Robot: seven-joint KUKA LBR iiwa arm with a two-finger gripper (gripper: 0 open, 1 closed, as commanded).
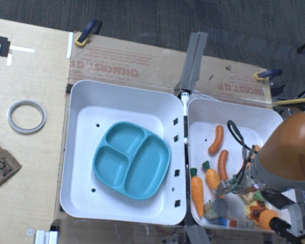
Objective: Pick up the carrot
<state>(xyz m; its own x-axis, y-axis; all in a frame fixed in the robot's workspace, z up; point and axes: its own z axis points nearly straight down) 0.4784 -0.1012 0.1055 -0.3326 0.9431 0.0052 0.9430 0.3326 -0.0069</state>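
Observation:
An orange carrot [196,195] lies along the left wall of the right bin [199,115], pointing toward the front. A shorter carrot piece [212,179] with a green top lies just right of it. My gripper [226,187] hangs low over the middle of the right bin, right beside the shorter carrot piece and a little right of the long carrot. The arm's orange band [291,149] and grey wrist hide the bin's right part. I see nothing clearly held in the gripper.
Two reddish sausages [216,140] [223,163] lie behind the carrots. A grey round thing [219,207] and small toy foods [258,213] crowd the bin's front. A black cable loop [236,135] lies nearby. The left bin [81,136] holds a blue divided plate [132,160].

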